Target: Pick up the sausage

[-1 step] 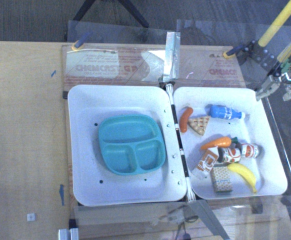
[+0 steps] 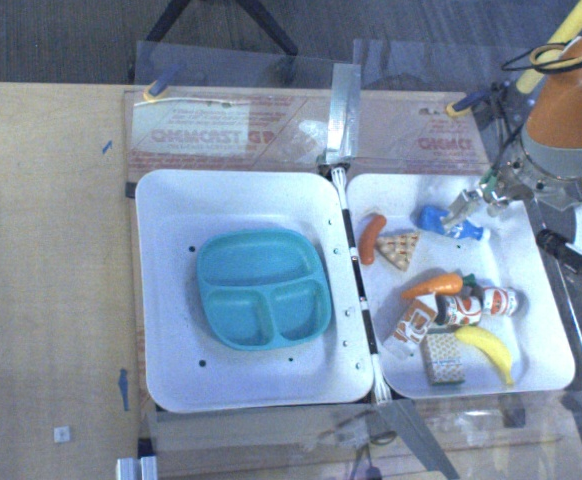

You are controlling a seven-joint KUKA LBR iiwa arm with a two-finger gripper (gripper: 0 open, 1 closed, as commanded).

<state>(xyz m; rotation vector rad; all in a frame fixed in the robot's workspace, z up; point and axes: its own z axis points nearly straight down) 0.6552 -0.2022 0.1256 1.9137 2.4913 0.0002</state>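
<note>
Hovering apart from sausage, jaws unclear.

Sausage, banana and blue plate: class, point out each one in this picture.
sausage [image 2: 371,238], camera view, middle of its length.
banana [image 2: 488,349], camera view, middle of its curve.
blue plate [image 2: 261,260], camera view, its large top section.

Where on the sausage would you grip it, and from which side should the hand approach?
Grip the sausage at its middle, coming from above with fingers across its narrow width. It lies flat, nearly parallel to the bin wall on its left, with the waffle piece close on its right.
</note>
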